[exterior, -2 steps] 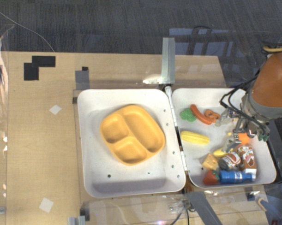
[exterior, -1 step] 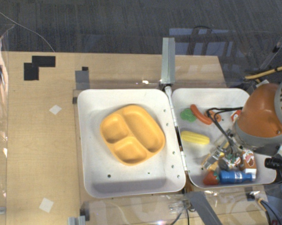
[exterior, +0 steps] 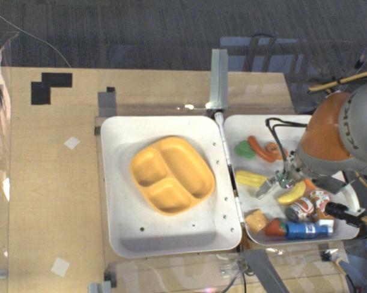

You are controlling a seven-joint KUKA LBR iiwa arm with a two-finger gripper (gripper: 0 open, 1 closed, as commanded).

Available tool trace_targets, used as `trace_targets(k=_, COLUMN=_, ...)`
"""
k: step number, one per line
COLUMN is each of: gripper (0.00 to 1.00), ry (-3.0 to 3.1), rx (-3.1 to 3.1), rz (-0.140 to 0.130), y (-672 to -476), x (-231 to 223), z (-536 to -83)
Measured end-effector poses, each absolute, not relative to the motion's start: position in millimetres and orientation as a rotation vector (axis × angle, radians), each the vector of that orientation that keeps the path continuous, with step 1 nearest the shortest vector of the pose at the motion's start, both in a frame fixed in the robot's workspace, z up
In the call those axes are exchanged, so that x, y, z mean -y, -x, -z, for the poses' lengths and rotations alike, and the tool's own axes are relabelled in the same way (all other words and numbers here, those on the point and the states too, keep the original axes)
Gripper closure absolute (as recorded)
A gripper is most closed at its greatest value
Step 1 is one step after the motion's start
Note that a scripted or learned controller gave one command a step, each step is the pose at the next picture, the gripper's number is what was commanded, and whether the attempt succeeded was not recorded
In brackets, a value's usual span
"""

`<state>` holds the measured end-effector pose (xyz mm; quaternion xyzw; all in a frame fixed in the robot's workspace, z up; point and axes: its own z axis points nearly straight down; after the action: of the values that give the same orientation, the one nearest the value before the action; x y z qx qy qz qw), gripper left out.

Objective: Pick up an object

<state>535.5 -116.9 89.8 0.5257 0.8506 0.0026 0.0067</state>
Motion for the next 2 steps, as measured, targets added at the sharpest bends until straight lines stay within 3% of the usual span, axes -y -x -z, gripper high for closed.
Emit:
trace_targets(k=1, gripper=0.00, ry=-1.886, rx=-2.500, rz=-0.009, y=-600.8, x=112, z=-88)
trace_targets(k=2, gripper=1.00, ry=-1.867, rx=-2.501, rz=-0.011, y=-603.9, x=112, z=-103)
